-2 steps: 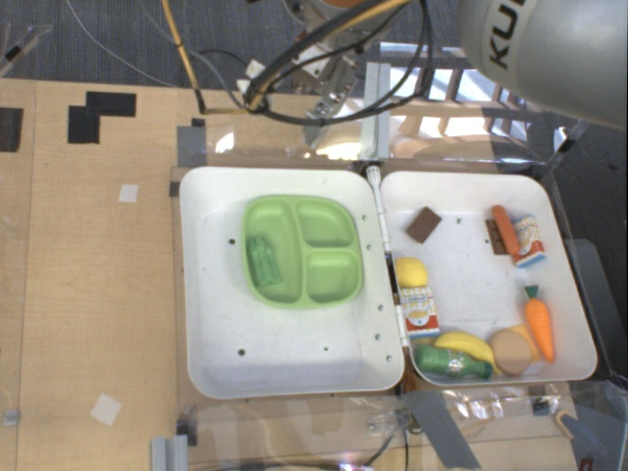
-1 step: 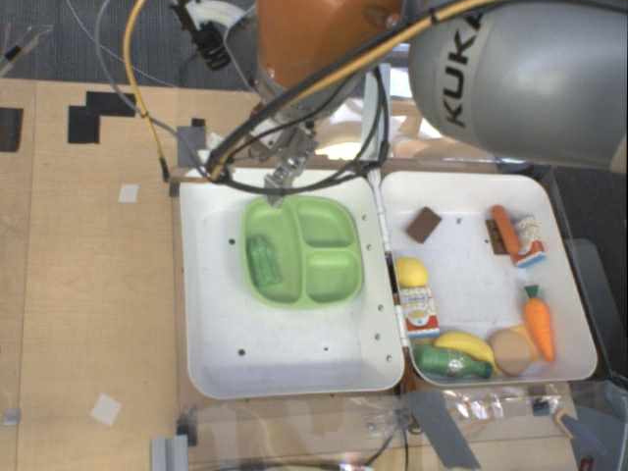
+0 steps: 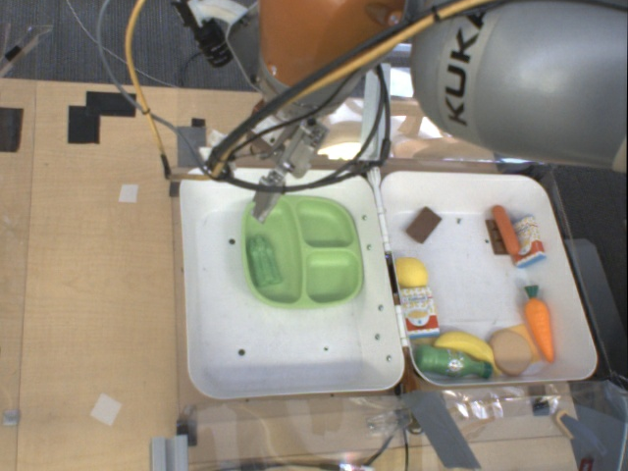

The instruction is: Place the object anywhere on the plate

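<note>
A green plate (image 3: 329, 253) with three compartments lies in the left white bin (image 3: 211, 292). A small translucent green object (image 3: 263, 259) lies in the plate's long left compartment. My gripper (image 3: 283, 177) hangs over the plate's far left corner. Its fingers are spread, and the lower fingertip (image 3: 265, 204) sits just beyond the green object and apart from it. Nothing is between the fingers. The big grey and orange arm covers the far edge of both bins.
The right bin (image 3: 461, 263) holds a brown block (image 3: 424, 225), a red-brown piece (image 3: 501, 230), a small carton (image 3: 528, 240), a carrot (image 3: 538, 327), a lemon (image 3: 411, 273), a banana (image 3: 463, 343) and a green bottle (image 3: 453, 364). Yellow and black cables (image 3: 147, 116) loop at the left.
</note>
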Available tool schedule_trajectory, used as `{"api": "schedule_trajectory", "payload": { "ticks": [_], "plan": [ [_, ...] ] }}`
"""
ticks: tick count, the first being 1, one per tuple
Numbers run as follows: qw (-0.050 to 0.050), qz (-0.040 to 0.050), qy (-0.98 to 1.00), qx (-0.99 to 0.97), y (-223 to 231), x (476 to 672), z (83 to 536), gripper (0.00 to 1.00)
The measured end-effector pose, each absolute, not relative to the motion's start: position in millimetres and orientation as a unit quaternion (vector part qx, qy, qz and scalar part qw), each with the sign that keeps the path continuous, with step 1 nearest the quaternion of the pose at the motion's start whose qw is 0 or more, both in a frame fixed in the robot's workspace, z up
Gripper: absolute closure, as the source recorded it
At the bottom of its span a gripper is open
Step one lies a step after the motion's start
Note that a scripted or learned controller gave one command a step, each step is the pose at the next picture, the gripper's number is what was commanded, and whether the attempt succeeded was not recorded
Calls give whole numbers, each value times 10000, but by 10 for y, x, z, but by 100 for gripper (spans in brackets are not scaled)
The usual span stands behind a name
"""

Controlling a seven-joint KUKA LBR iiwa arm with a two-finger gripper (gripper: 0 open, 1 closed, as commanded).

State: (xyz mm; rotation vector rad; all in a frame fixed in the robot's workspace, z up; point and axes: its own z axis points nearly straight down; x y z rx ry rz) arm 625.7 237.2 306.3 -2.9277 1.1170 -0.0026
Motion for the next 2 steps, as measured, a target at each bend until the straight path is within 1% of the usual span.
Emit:
{"api": "schedule_trajectory", "payload": {
  "ticks": [1,2],
  "plan": [
    [82,-22,3567,-9342,2393,6265,3190,100],
    [81,-19,3568,-9342,2392,6264,3187,0]
  ]
}}
